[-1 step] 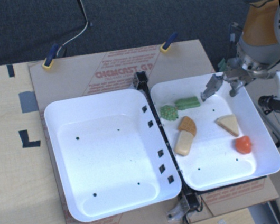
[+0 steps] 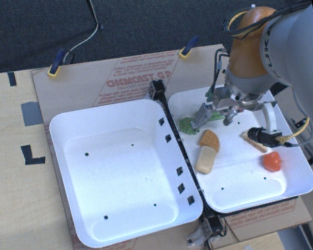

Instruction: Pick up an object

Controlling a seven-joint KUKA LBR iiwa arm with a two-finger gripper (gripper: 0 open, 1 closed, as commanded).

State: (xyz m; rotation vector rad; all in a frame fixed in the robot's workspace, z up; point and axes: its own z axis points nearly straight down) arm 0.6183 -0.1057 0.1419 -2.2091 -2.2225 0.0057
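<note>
Gripper: the grey arm's gripper (image 2: 209, 113) hangs low over the upper left part of the right-hand shallow white plastic bin (image 2: 302, 184), pointing toward the seam between the bins; how far open it is, and whether it has hold of anything, cannot be told from this angle.

Arm: the grey KUKA arm (image 2: 298, 60) with its orange band (image 2: 250, 45) enters from the right and bends down over the same bin.

Nearest object: a small green leafy piece (image 2: 187, 125) lies on the bin floor just to the left of the gripper, close to the bin's left wall.

Next objects: an orange-brown rounded chunk (image 2: 209, 139) lies just below the gripper; a pale tan block (image 2: 205, 160) touches it on its lower left, tilted.

Farther objects: a thin brown stick (image 2: 252, 141) lies at a slant toward the right side of the bin; a red-orange round object (image 2: 272, 161) sits near it, by the right wall.

Neighbouring bin: the left-hand shallow white plastic bin (image 2: 57, 133) sits beside the right one, the two meeting along a black strip (image 2: 175, 148).

Underlay: a brown cardboard sheet with red print (image 2: 136, 78) lies beneath both bins, held at its far edge by two blue-and-yellow clamps (image 2: 57, 62).

Bench: the pale wooden bench top (image 2: 13, 194) carries black tape marks (image 2: 30, 155) at the left.
</note>
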